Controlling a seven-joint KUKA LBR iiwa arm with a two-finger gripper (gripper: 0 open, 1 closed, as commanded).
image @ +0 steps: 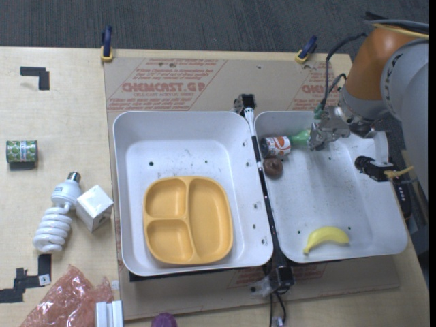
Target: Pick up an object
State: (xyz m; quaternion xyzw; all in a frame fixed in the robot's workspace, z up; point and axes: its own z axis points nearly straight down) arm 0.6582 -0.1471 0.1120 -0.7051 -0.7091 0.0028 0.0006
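Nearest the camera, at the bottom edge, lie a pink mesh bag (68, 295) and a small purple thing (163, 320), both outside the bins. Left bin (129, 131) holds a yellow divided plate (188, 219), lying flat toward its front. Right bin (381, 244) holds a banana (325, 238) near its front wall, well apart from everything else. At the back left corner of that bin: a small can with a red and white label (277, 146) on its side, a brown round thing (273, 167) just in front of it, and a green thing (300, 139) just beside the can to the right.

Gripper (320, 138) is down at the back of the right bin, its tip touching or right beside the green thing. Whether its fingers are open or closed cannot be told.

On the bench to the left: a spiral light bulb (56, 216), a white cube (94, 207) touching it, a green can (22, 152) farther back.
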